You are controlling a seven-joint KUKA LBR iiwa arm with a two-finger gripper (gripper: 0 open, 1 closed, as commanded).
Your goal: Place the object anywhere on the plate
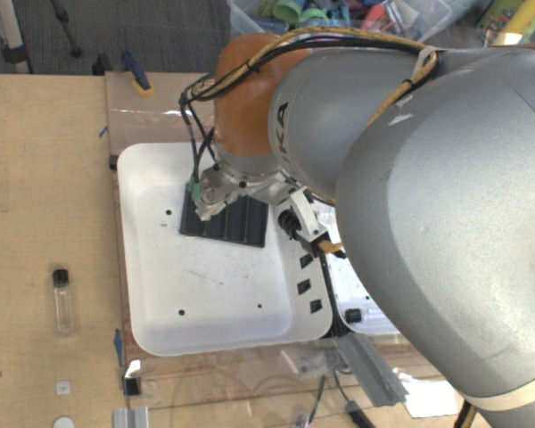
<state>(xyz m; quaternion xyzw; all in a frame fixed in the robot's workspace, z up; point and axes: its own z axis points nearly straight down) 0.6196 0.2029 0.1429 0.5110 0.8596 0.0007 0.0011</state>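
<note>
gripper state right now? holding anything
gripper: cannot be told; it sits low over the black ribbed block in the left bin.

The plate (pixel 236 224) is a dark, almost black, flat rectangle with ridges running along its top. It lies flat on the floor of the left white bin (pixel 205 301), in the upper part of it, near the far wall. Its upper left corner is hidden under the arm's end. The object to place cannot be made out; it is perhaps hidden there.
</note>
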